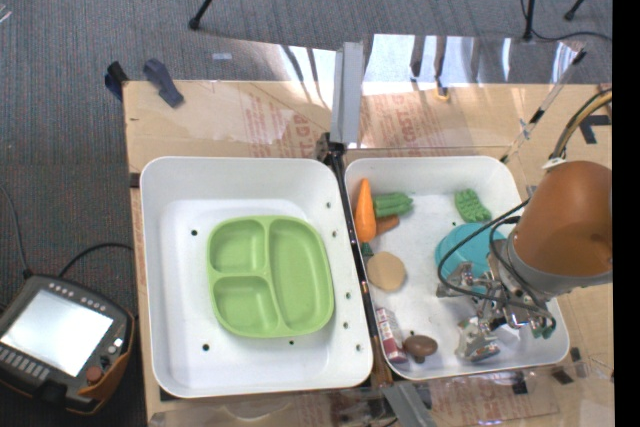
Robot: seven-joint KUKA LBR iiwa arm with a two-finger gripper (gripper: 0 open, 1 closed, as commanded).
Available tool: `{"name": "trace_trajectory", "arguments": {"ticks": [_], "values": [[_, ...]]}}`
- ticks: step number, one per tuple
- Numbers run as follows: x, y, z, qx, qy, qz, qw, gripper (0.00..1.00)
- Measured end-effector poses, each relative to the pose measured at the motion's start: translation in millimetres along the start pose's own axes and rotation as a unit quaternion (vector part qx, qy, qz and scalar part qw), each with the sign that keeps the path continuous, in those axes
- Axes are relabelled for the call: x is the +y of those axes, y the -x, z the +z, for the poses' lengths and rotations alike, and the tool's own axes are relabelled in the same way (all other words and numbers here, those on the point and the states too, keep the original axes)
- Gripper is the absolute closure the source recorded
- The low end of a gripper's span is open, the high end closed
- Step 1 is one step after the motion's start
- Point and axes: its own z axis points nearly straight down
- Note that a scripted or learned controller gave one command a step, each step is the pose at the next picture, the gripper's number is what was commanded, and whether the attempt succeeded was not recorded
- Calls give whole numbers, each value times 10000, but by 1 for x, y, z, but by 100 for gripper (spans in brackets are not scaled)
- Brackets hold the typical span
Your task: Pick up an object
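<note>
The gripper (487, 333) is down in the right bin (440, 170) near its front corner, beside the teal bowl (458, 250), seemingly reaching for a grasp; nothing visibly held, and I cannot tell its opening.

Green divided plate (270, 275) in left bin (165, 215); carrot (365, 210), teal bowl (462, 250), gripper (487, 335) low in right bin (440, 170).
</note>
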Motion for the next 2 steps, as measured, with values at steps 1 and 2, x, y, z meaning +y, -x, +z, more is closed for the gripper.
{"name": "trace_trajectory", "arguments": {"ticks": [1,2], "values": [[72,45,-1,-12,8,-542,9985,0],[32,-1,0,0,0,-569,9984,0]]}}
